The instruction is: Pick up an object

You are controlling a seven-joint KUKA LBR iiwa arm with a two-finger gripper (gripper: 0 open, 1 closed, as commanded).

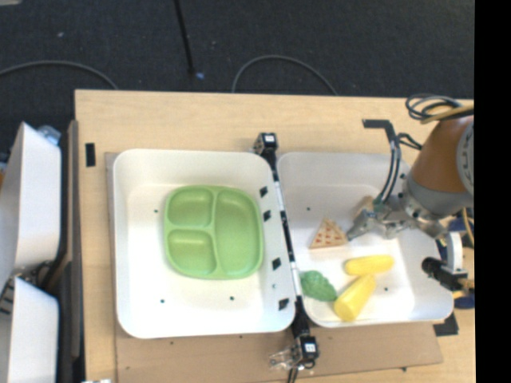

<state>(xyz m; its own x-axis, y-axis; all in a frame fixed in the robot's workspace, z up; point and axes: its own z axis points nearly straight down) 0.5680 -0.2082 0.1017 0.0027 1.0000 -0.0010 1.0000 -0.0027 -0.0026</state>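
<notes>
— What's in my right bin (319, 174)?
— A pizza slice toy (326, 234) in the middle, two yellow corn cobs (361, 280) and a green leafy toy (318, 286) by the near edge.
— And my jaws?
— The gripper (361, 222) hangs just right of the pizza. I can't tell if it's gripping.
— Left bin (136, 294)?
— A green plate with sections (213, 231), in the middle.

The arm (447, 166) is cut off at the frame's right, leaving just its orange band and wrist. The pincer (363, 222) is blurred and small — its finger spacing cannot be told. White boxes (32, 206) at the left edge are cropped — as is the table (200, 118) bottom edge.
</notes>
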